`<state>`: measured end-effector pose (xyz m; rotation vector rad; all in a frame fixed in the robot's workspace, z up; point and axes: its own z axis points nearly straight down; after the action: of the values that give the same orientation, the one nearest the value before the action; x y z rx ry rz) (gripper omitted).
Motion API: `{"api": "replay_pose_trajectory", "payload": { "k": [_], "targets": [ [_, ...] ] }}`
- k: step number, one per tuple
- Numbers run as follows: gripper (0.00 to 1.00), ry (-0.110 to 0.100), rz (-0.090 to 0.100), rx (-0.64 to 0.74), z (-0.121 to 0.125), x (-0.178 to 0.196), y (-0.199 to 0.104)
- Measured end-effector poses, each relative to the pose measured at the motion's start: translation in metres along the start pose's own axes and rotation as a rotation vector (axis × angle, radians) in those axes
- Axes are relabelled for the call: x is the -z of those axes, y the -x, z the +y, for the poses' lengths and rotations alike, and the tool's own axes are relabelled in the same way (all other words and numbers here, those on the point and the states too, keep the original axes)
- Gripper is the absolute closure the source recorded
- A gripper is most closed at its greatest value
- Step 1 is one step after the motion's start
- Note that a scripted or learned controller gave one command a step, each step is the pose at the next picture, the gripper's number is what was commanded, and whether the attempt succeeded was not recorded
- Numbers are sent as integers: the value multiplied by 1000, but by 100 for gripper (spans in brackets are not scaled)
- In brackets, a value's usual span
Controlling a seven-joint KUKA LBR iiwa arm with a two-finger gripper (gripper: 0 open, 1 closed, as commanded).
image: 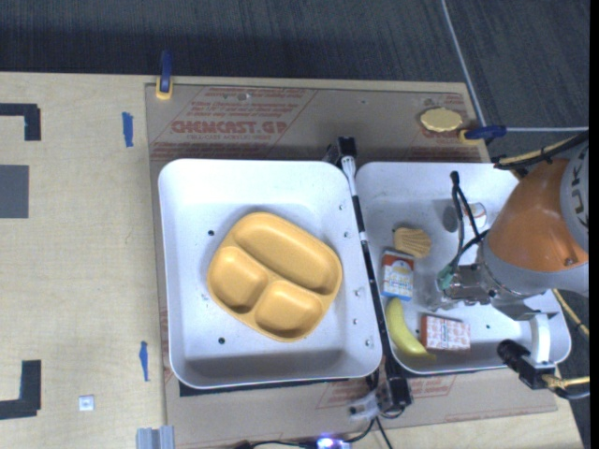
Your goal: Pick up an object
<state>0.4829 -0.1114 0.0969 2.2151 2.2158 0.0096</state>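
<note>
The arm's orange band (538, 223) and grey wrist rise closest to the lens, looming over the right bin (379, 190) from the three o'clock side. Below them the gripper (460, 286) hangs over the middle of that bin, a tangle of black cable running up from it toward twelve o'clock.

Things worth picking sit around it: a banana (402, 328) lies along the bin's eight o'clock wall, a small red-and-white packet (445, 333) is just beside it at six o'clock, a little carton (398, 274) stands at nine o'clock, and a tan biscuit-like piece (412, 241) rests at ten o'clock. The left bin (178, 195) carries a yellow divided tray (273, 274), well apart from the arm.

To my eye, the step is settling on a target and descending. Doing it well means coming straight down over one item, probably the packet or the carton, keeping clear of its neighbours and the bin wall.

As for the fingers, the wrist hides them from here; I cannot tell how wide they stand or whether they touch anything.
</note>
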Motion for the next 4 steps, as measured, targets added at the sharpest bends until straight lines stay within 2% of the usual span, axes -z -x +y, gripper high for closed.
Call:
{"api": "replay_pose_trajectory", "payload": {
  "k": [1, 2, 4],
  "targets": [
    [0, 0, 0, 0, 0, 0, 0],
    [0, -4, -3, -3, -2, -10, -14],
    [0, -2, -6, -5, -2, -10, -15]
  ]
}}
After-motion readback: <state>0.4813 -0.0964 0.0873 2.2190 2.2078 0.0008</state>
